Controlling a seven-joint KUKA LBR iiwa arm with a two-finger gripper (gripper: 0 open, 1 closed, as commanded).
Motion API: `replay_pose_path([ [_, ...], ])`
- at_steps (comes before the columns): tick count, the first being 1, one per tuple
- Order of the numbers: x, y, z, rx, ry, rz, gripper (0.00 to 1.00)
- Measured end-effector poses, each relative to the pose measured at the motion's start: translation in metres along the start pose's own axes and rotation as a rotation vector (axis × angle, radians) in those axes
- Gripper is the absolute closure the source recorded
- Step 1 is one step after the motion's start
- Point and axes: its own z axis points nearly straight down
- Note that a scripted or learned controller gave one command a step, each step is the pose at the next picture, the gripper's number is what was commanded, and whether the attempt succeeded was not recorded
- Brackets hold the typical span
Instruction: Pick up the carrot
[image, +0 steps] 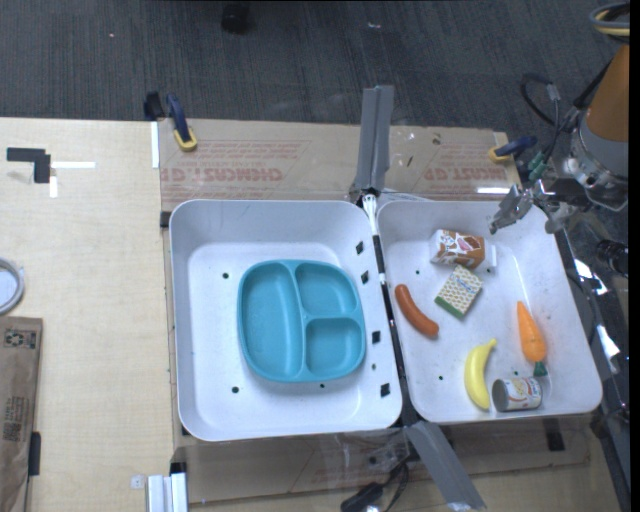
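Note:
The orange carrot with a green stub at its near end lies in the right bin, close to that bin's right wall. My gripper hovers over the bin's far right corner, well beyond the carrot. Its two fingers stand apart, open, with nothing between them.
The right bin also holds a small carton, a cracker box, a red sausage, a banana and a can just in front of the carrot. A blue divided plate sits in the left bin.

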Motion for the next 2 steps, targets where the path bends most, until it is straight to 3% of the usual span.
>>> replay_pose_path([
  [1,-0.041,-0.047,0.064,0.0,0.0,0.028,0.0],
  [2,-0.048,-0.09,0.155,0.001,0.014,0.158,0.0],
])
